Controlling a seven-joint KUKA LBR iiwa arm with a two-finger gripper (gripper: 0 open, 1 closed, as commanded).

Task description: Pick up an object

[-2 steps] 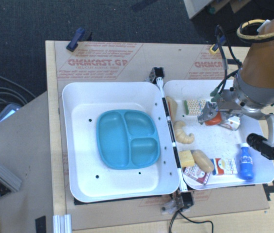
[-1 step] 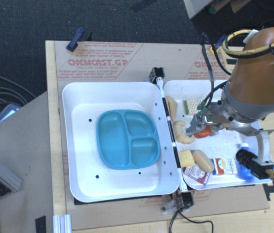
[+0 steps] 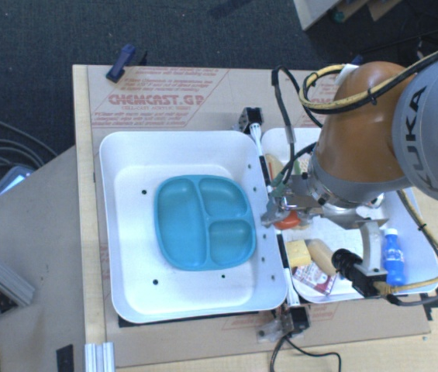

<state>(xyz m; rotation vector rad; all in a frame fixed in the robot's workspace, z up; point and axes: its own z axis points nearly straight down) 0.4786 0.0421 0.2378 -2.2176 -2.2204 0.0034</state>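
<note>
Left bin [image 3: 114, 208] on desk [image 3: 164, 91]: just a blue divided plate [image 3: 203, 222], flat, mid-bin. Gripper [image 3: 275, 210] low over the wall shared by the two bins, at the left edge of the right bin [image 3: 304, 139]. Released or clenched: cannot tell, wrist blocks it. Likely target is the orange-red item [image 3: 288, 222], right beside the gripper, tight against that wall, not visibly held.

Risks:
- wall leaves little room on one side, so the gripper may hit the rim or just nudge the item
- yellow block [image 3: 298, 252] and tan roll [image 3: 319, 254] sit close, so a double grab or shove is possible
- grasp may close on nothing

Blue bottle [image 3: 392, 256] far right, well apart, low risk.
</note>
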